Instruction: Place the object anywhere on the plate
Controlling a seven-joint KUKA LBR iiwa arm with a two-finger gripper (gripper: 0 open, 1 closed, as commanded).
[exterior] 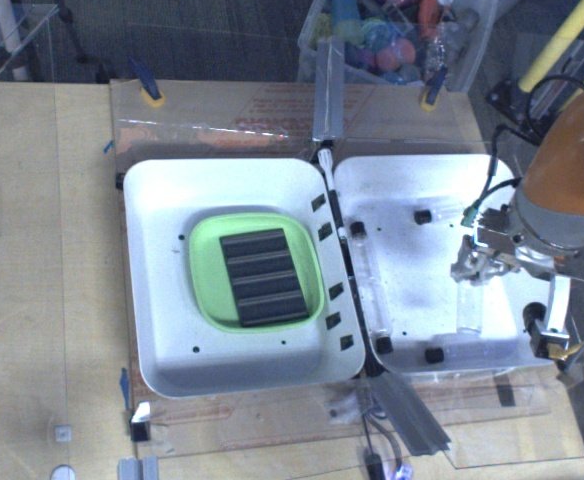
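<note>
Gripper: the gripper (472,263) is hanging over the right bin (402,183), well to the right of the green plate (204,248); whether it is open or closed cannot be told, since the metal parts are blurring together against the white floor.

Object: a dark ribbed block (263,277) is already lying on the green plate, inside the left bin (152,203), covering most of the plate's middle and sitting slightly askew to its edges.

Progress: judging by how things are lying, the placing looks done, with the arm (572,168) standing clear on the far side of the divider from the plate.

Risk, block: its lower edge is coming close to the plate's near rim, so any nudge from that side could be tipping it off onto the bin floor.

Risk, arm: if the program is sending the gripper back toward the plate, a low pass could be clipping the divider (337,258) between the bins or dragging the block.

Risk, cabling: loose wires (482,203) by the wrist could be snagging on the right bin's rim during a swing.
</note>
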